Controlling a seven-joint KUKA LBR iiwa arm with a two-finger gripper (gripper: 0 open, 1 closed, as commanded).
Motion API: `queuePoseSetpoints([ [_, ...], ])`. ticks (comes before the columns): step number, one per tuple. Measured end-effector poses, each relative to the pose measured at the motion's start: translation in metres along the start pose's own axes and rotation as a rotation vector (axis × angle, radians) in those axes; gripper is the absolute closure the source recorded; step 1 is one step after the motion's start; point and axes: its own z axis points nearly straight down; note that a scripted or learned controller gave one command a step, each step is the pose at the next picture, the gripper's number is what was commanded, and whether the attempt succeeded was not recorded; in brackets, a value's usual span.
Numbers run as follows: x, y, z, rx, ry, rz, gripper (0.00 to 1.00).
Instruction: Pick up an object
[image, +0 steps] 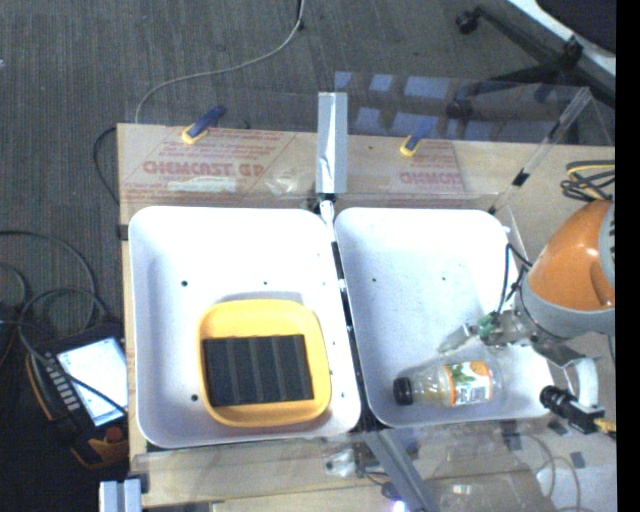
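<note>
A clear plastic bottle (448, 385) with a black cap and an orange label lies on its side near the front wall of the right bin (420, 260), cap pointing left. My gripper (478, 332) hangs low over that bin's right side, just above and behind the bottle, with nothing visibly held. The grey arm with its orange band (572, 270) reaches in from the right. A yellow block with a black ribbed top (264, 364) rests in the front half of the left bin (200, 250).
The two white bins meet at a central divider (340, 300). A clear sheet with clamps (300, 165) lies behind them. Cables and a small device (85, 375) sit on the floor to the left.
</note>
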Motion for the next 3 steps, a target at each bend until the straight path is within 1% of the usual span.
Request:
queuePoseSetpoints([
  [1,-0.008,-0.006,-0.020,0.021,0.012,0.159,0.00],
  [2,-0.010,-0.004,0.010,0.010,0.009,-0.050,0.00],
  [3,-0.010,-0.001,-0.001,0.002,0.007,-0.051,1.00],
])
